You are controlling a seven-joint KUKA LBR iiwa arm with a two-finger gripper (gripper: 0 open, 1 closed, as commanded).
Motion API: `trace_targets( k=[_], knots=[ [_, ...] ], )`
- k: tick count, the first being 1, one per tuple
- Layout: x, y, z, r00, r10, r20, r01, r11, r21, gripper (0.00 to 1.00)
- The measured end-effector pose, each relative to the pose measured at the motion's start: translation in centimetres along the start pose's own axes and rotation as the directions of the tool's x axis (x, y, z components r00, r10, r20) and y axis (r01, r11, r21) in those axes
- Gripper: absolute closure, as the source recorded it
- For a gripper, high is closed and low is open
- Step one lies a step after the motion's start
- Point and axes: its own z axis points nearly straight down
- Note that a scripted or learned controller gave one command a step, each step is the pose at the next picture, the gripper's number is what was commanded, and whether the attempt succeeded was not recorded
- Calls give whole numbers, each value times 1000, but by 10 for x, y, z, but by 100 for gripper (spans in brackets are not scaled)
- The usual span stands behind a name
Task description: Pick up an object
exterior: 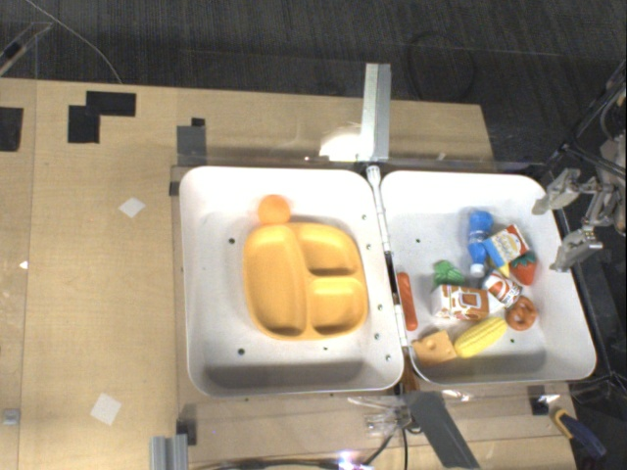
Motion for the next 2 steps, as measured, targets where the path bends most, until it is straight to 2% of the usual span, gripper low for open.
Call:
trace_targets(
  k=[1,2],
  knots=[
    [3,0,126,967,254,-6,-254,967,-1,0],
    [-44,4,184,851,525,2,-525,851,-2,0]
  ],
)
